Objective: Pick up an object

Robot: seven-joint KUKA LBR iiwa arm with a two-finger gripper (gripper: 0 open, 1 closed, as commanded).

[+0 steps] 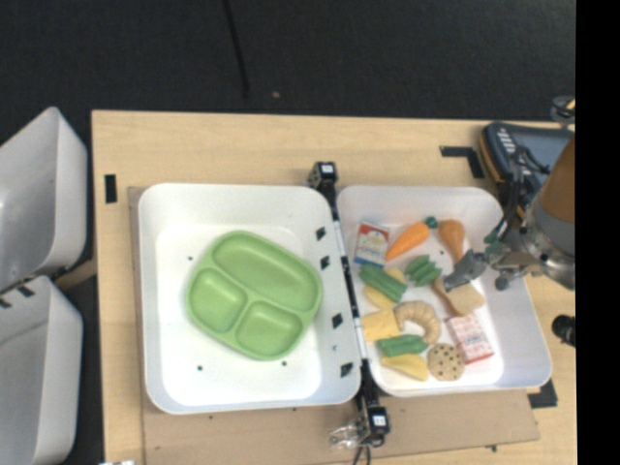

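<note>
The right bin (518, 342) holds several toy foods: an orange carrot (410, 238), a white carton with red and blue print (371, 242), green beans (385, 282), a tan croissant (418, 313), a yellow cheese block (381, 325), a chocolate-chip cookie (446, 361), a pink packet (471, 337) and a tan bread piece (467, 299). My gripper (484, 272) hangs over the right half of this bin, just above the bread piece. It is open, one grey finger (465, 265) pointing left, and nothing sits between the fingers.
The left bin (174, 376) carries a green divided plate (254, 295). A black clip (323, 173) sits at the far end of the wall between the bins. The grey arm (552, 221) comes in over the bench's right edge.
</note>
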